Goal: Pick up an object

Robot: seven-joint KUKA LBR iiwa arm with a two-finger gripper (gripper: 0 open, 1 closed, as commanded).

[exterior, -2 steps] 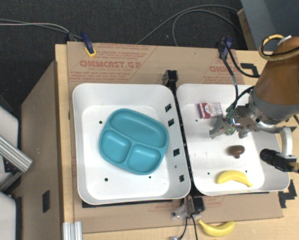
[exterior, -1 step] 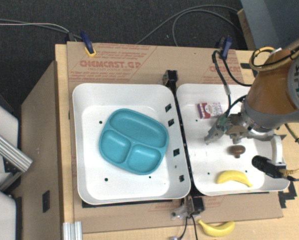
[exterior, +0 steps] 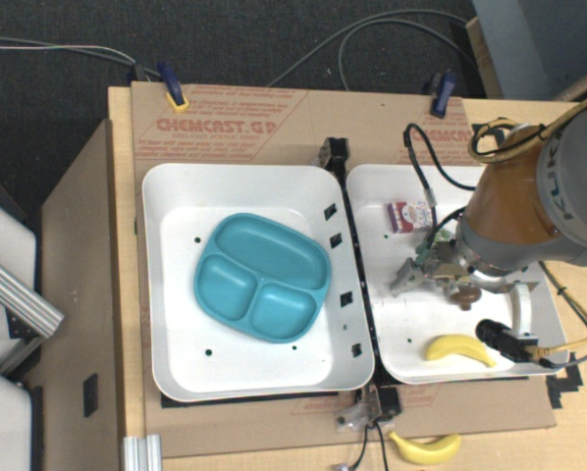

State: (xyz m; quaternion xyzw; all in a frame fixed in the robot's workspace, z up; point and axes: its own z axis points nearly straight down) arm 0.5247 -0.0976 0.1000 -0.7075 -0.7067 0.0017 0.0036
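Clock: 12 is the top of the view, 3 its right side.
Gripper [exterior: 418, 268]: low over the middle of the right bin [exterior: 392, 314], pointing towards 9; I cannot tell whether it is open or closed, and nothing shows held in it.
Arm [exterior: 514, 204]: the only one; it comes in from 3 and covers the bin's right half.
Packet [exterior: 408, 216]: small red-and-white pack flat on the bin floor, near the gripper at 12, apart from it; long axis roughly 9 to 3.
Banana [exterior: 457, 350]: lies along the bin's 6 o'clock wall, at 5 from the gripper and farther off than the packet; long axis 9 to 3, ends curving down.
Key relation: the packet is the nearer target, a short shift towards 12; its long axis lies across that shift, so a grip should probably close across its short side.
Plate [exterior: 262, 278]: teal, divided, in the left bin [exterior: 176, 263], well away at 9.
Risk: the packet looks thin and flat, so it may slip.
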